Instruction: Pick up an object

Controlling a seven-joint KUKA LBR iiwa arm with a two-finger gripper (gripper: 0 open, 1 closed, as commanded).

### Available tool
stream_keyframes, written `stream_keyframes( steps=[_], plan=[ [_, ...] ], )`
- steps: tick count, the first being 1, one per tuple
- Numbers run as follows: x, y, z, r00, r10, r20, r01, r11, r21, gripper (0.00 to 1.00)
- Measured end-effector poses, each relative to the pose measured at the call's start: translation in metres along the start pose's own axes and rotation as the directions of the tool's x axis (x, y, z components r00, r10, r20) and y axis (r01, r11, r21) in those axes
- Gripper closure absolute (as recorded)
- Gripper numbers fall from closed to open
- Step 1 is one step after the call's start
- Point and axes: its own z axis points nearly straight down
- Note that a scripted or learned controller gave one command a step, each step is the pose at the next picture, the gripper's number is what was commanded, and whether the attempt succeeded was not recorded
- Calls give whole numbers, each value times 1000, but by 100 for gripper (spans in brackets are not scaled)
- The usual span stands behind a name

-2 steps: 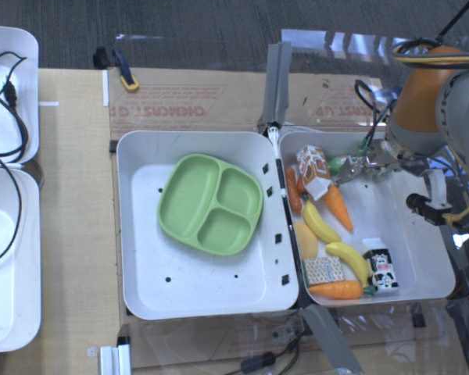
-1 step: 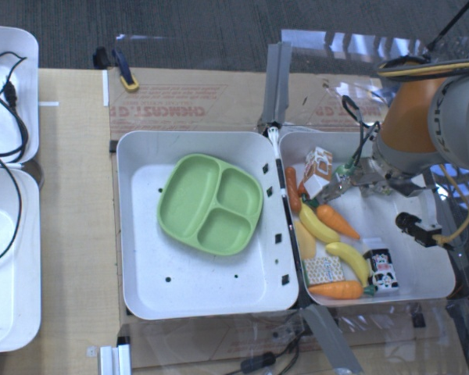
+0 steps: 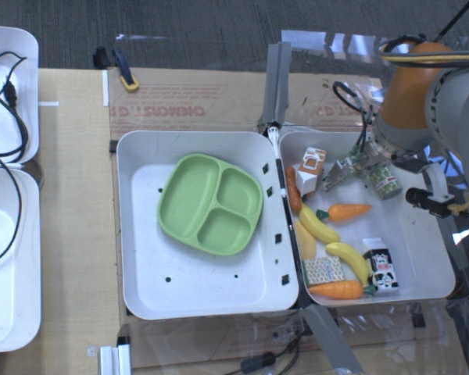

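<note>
Claw (image 3: pixel 345 172) hangs low in the crowded right bin (image 3: pixel 422 283).

Robotics lab: cardboard-covered bench (image 3: pixel 70 209), two white bins (image 3: pixel 141 287), loose cables (image 3: pixel 8 123), toy food (image 3: pixel 320 229).

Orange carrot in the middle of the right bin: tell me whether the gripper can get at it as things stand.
Probably yes. The carrot lies alone on bare bin floor, apart from the bananas, with nothing over it. The gripper hangs just above and left of it in the same bin.
</note>
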Motion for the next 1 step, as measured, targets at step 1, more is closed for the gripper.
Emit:
stream_keyframes(
  steps=[1],
  plan=[
    [0, -4, -5, 1000, 4, -6, -3, 1000, 14, 100]
  ],
)
